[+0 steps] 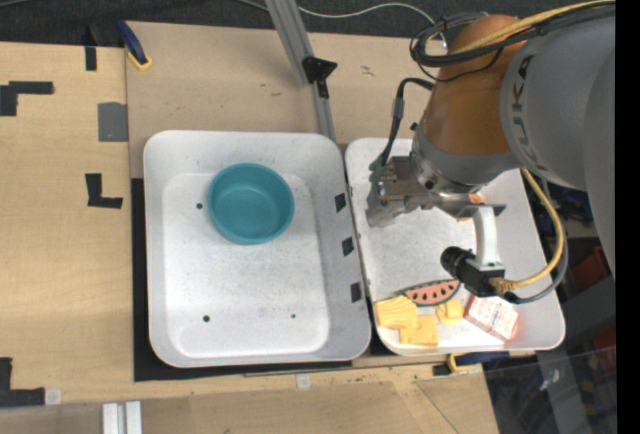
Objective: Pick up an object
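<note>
Overhead view of two white bins. The left bin (170, 322) holds a teal bowl (251, 203), upright, in its upper half. The arm (500, 92) reaches over the right bin (545, 322); its gripper (385, 207) sits low near that bin's left wall (whether it is wide or narrow cannot be told). Along the near edge lie yellow blocks (410, 320), a watermelon slice (437, 293) and a small red-and-white box (492, 317), close together.

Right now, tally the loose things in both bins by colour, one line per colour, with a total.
Teal: 1, the bowl in the left bin.
Yellow: 1 cluster of yellow pieces in the right bin; separate count unclear.
Red: 1, the watermelon slice.
White and red: 1, the small box.
Total: 4.
</note>
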Robot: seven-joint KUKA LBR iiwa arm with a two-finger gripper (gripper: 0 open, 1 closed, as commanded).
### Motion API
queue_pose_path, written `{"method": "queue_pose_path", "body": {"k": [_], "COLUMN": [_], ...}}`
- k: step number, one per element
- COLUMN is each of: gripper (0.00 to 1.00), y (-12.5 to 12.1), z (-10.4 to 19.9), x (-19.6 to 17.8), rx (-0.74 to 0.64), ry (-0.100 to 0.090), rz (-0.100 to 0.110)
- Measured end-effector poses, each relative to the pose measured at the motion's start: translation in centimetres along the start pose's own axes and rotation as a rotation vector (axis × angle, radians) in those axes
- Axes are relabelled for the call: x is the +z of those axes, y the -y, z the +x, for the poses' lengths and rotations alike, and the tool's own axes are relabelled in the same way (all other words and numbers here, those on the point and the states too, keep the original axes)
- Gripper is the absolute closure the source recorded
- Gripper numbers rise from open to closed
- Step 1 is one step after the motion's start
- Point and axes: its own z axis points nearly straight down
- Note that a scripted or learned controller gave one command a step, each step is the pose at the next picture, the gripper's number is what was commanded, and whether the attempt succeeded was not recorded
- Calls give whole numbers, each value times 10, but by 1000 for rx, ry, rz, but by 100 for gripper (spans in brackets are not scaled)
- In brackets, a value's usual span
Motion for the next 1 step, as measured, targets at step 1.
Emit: {"method": "queue_pose_path", "body": {"k": [1], "gripper": [100], "y": [3], "z": [60], "x": [9], "rx": [0], "ry": [1], "rz": [3]}}
